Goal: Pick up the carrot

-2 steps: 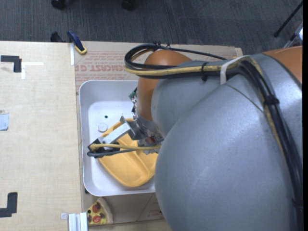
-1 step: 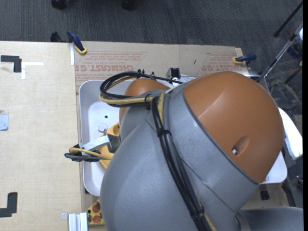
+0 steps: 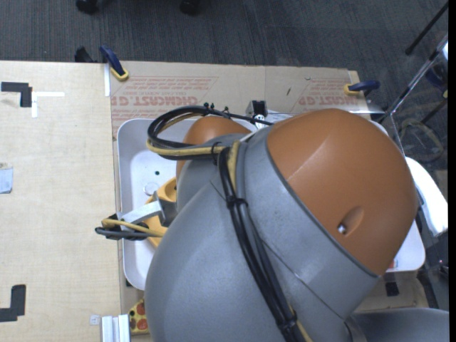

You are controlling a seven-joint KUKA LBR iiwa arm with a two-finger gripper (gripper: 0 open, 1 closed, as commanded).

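Since the arm covers most of the left bin, I cannot place the carrot with certainty. One orange-yellow piece [image 3: 154, 239] lies in that bin near its left wall, hard against the arm's edge, and it may be the carrot; I cannot tell.

- Claw: state not readable from my feed. I cannot tell how far open it is or whether it has hold of anything.
- Arm [image 3: 214, 276]: one. Smooth grey casing, rounded, with a glossy orange band [image 3: 335, 177] shaped like a dome.
- Cables [image 3: 178, 123]: one black bundle, looped above the wrist and running down the casing; a second loop, part-wrapped in yellow, pokes over the bin's left wall.
- Bins: two, white, shallow, smooth plastic. Left bin [image 3: 132, 155] shows its left wall and floor; right bin [image 3: 431, 191] shows a strip of rim.
- Cardboard sheet [image 3: 214, 90]: one, brown, flat, red print, under the bins.
- Clamps: two, blue with yellow tips, one [image 3: 114, 63] at the sheet's left corner, one [image 3: 360, 87] at its right.
- Bench [image 3: 57, 191]: one, pale plywood, matt.
- Floor [image 3: 285, 20]: dark ribbed carpet.
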